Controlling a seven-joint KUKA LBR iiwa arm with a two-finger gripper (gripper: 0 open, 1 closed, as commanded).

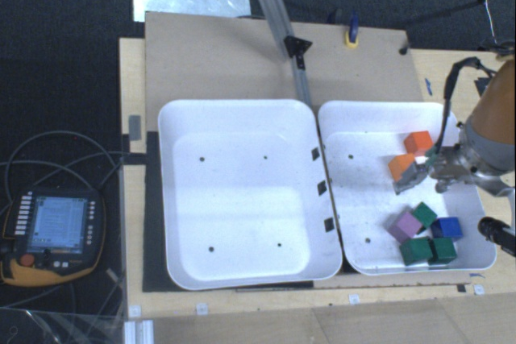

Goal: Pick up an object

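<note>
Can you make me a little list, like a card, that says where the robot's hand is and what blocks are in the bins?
gripper: in the right bin, low beside the orange blocks
orange blocks: two, and, upper right part of that bin
purple block: nearer the front
green blocks: three, and, clustered with the purple one
blue block: in the same cluster
held block: cannot tell
left bin: white, beside the right one
</note>
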